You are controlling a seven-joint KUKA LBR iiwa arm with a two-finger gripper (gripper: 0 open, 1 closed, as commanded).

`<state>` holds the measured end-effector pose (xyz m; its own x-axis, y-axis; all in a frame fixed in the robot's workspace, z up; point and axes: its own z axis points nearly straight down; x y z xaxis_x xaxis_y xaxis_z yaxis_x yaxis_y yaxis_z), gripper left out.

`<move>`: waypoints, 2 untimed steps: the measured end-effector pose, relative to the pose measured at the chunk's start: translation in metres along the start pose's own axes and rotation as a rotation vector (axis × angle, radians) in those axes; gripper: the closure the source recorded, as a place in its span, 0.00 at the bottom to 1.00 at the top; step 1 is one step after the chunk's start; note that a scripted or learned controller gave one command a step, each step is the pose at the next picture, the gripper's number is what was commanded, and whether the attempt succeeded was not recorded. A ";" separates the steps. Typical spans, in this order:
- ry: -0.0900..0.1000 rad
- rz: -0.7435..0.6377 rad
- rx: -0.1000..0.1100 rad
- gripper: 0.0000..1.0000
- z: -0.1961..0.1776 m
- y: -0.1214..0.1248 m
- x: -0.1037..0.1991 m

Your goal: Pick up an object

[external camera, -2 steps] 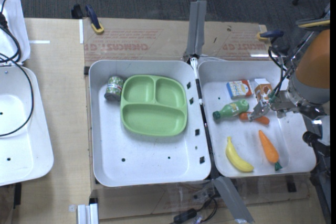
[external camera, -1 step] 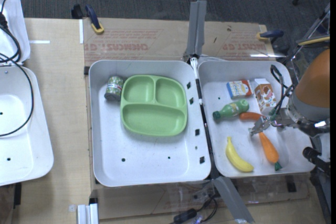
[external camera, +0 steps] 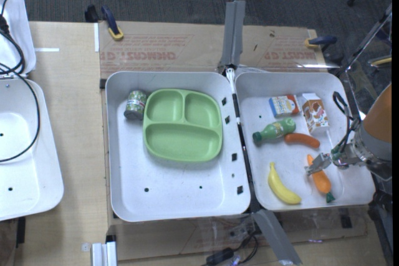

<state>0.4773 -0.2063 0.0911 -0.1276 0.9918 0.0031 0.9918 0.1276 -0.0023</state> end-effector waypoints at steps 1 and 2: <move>0.000 0.004 0.000 1.00 -0.008 0.000 0.000; -0.004 -0.044 -0.002 1.00 -0.136 0.007 0.047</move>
